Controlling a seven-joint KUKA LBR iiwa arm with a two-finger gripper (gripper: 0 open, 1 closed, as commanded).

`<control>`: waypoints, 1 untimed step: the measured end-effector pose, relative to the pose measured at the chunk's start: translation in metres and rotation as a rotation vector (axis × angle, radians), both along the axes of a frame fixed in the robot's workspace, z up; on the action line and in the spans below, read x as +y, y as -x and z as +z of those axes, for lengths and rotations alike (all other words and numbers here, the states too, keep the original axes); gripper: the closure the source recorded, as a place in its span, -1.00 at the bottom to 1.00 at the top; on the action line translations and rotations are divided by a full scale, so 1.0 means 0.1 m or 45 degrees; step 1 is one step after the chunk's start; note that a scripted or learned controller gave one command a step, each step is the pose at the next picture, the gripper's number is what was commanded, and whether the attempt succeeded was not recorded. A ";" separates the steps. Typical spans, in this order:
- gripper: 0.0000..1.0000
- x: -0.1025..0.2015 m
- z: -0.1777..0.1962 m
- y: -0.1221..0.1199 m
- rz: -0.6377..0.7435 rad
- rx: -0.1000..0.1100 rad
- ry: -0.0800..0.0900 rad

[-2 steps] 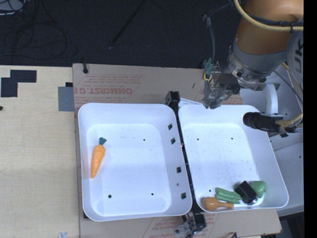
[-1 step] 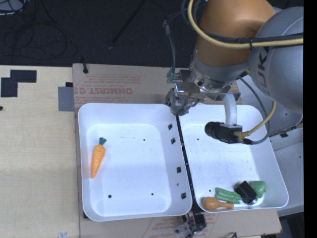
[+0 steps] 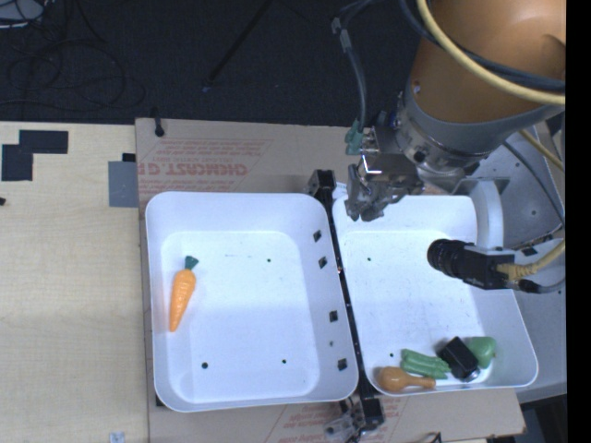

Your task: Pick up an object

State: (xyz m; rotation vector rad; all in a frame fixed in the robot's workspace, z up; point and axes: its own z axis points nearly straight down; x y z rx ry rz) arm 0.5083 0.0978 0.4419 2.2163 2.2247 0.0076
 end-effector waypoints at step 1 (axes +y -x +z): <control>1.00 -0.09 0.25 0.33 -0.003 0.006 0.003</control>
